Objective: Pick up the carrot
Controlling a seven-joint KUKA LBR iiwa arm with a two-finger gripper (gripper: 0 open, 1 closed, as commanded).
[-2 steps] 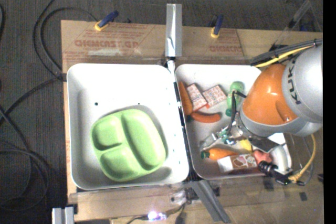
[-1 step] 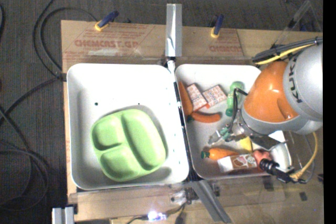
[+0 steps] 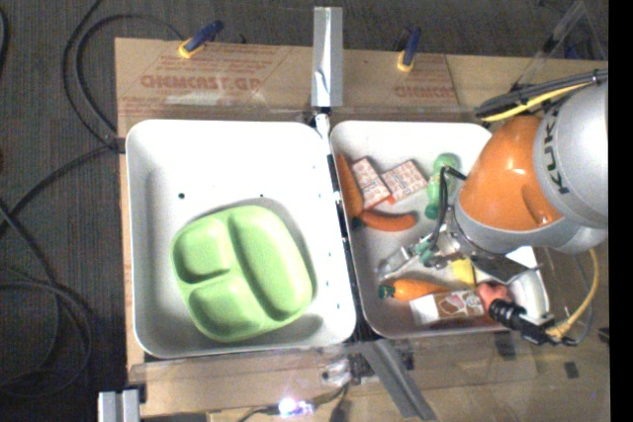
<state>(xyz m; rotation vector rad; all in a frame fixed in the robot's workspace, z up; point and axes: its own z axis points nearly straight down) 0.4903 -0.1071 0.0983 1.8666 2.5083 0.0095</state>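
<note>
The carrot (image 3: 423,289), orange with a small green top at its left end, lies near the front wall of the right bin (image 3: 368,311). My gripper (image 3: 420,252) hangs low in that bin, just behind the carrot, under the grey and orange wrist (image 3: 509,188). The wrist hides the gripper's upper part. Nothing can be made out held in it.
Crowding the right bin are an orange sausage (image 3: 388,221), a long orange piece (image 3: 348,193) by the left wall, two red-and-white boxes (image 3: 386,179), green items (image 3: 442,168) and a white-and-red packet (image 3: 450,307). A green divided plate (image 3: 242,272) sits in the left bin (image 3: 158,163).
</note>
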